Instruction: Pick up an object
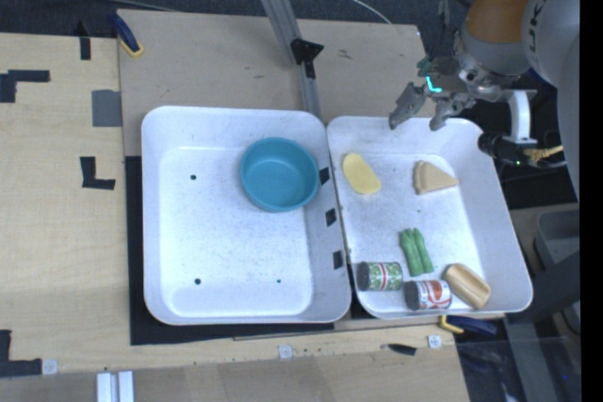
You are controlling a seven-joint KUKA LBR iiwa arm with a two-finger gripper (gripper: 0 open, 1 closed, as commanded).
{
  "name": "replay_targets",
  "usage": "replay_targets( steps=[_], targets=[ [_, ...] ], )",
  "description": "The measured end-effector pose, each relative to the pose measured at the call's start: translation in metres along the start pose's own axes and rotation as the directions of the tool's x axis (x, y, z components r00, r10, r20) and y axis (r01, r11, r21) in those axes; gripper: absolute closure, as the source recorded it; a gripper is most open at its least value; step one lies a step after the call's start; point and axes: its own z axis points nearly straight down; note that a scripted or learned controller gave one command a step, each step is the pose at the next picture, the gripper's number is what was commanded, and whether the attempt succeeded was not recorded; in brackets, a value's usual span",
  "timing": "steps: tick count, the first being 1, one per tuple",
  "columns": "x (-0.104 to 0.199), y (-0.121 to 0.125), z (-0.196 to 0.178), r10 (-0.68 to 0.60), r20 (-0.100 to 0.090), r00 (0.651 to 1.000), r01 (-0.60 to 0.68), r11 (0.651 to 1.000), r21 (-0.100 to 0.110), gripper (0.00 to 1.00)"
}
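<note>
Yellow and pale, the things I might take lie in the right bin [490, 193]: a yellow piece [361, 174] near its left wall, a tan wedge [433, 177] to its right, a green piece [415, 250] lower down, then two cans [380, 276] and a bread roll [467, 285] along the near edge. My gripper [419, 115] hangs over the bin's far rim, fingers apart, holding nothing. A blue bowl [279, 174] sits in the left bin [179, 231].
</note>
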Motion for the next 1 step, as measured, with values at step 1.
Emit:
replay_targets(
  steps=[1],
  targets=[
    [0.0000, 0.0003, -0.0007, 0.000, 0.000, 1.000, 0.000, 1.000, -0.001, 0.00]
  ],
)
